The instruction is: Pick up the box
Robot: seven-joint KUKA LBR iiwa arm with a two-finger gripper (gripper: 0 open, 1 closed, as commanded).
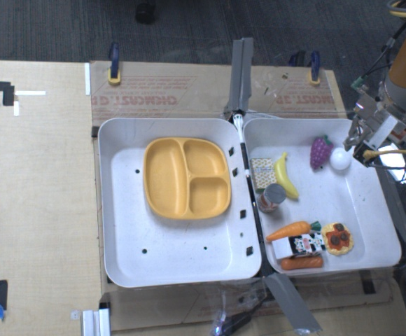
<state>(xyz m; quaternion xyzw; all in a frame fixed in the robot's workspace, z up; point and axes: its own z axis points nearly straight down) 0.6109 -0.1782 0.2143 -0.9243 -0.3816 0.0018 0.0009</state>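
Two shallow white bins sit side by side on a cardboard-covered bench, dark carpet beyond the far edge. Over in the left bin (119,257) we've got a yellow divided plate (187,178), lying flat toward the far half, three compartments facing up. Now the right bin (371,208), busier: a purple grape bunch (320,152) near the far edge with a white ball (339,159) just beside it. Along the wall shared with the left bin, a small patterned packet (262,173), a banana (285,176) just beside that, and a small can (272,197) touching the banana's near end. Down at the near edge, the box (299,245), white with dark print, lies flat between a carrot (288,230) on its far side and a red sausage (302,262) on its near side; a pizza slice toy (338,238) sits just beside it. And the gripper (362,144) hangs at the bin's far right corner, near the ball, well apart from the box. Whether it's spread or closed, I can't tell from this angle.
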